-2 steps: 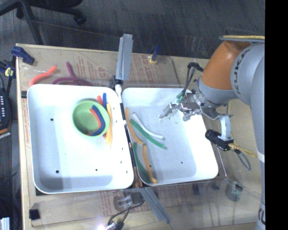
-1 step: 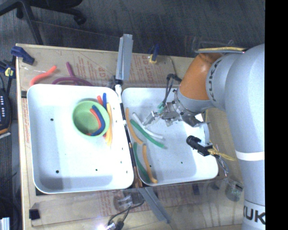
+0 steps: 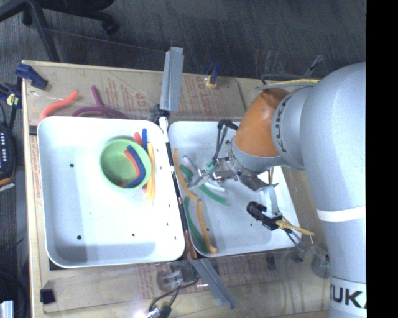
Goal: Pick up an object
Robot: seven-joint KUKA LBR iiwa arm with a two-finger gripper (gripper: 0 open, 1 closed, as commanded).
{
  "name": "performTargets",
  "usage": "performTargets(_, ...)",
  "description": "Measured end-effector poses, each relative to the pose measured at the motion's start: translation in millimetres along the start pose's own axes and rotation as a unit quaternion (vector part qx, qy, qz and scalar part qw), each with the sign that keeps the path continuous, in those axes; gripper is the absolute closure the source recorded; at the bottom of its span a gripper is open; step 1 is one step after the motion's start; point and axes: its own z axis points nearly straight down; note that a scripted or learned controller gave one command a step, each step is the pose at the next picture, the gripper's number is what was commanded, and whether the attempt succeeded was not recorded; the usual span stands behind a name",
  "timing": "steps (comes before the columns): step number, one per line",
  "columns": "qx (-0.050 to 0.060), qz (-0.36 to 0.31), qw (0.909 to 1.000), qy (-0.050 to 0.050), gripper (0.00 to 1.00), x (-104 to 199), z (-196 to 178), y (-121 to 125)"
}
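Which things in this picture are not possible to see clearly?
- Gripper, camera view: blurred among the thin sticks, so whether it holds anything is unclear.
- Right bin: the arm covers its far right part.
- Green bowl in the left bin: the coloured sticks on it are too small to count.

Dark carpet (image 3: 261,37), chair base (image 3: 68,15)

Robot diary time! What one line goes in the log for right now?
arm: over right bin | gripper: low among green and orange sticks | hold: cannot tell | left bin: green bowl with colored sticks
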Motion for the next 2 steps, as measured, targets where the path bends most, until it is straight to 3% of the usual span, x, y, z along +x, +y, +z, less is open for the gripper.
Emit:
performTargets(1,0.001,-0.003,1.0,-0.001,1.0,-0.3,-10.0,0.1)
performTargets(2,0.001,-0.004,1.0,-0.001,0.0,-0.2,-10.0,0.1)
